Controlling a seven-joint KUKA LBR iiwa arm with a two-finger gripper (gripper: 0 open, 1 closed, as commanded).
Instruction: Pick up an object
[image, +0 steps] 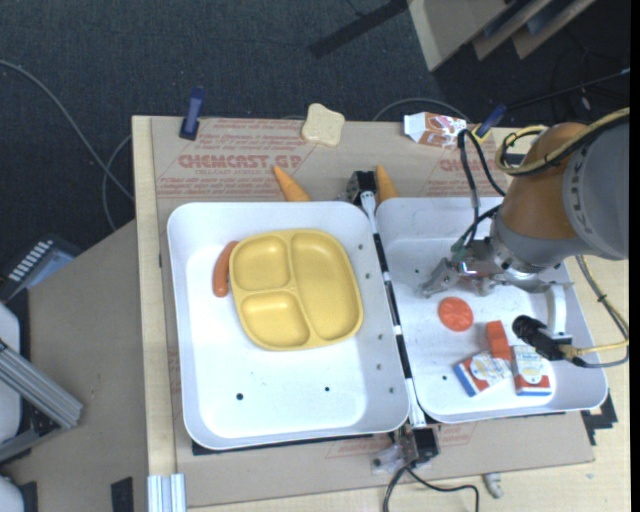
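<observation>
Camera view: gripper (447, 277) low in right bin (420, 230), fingers spread apart, nothing between them. Red round disc (456, 314) just below fingertips, apart from them. Orange block (496, 338) and two small cartons (478, 374) (532, 370) nearer bin's front right. Left bin (200, 380) holds yellow divided plate (296, 288); red-orange sausage (222, 270) lies against plate's left edge. Bread slice (323, 123) and carrot (290, 184) on bench behind bins.

High slanted view over both bins (200, 400)
</observation>
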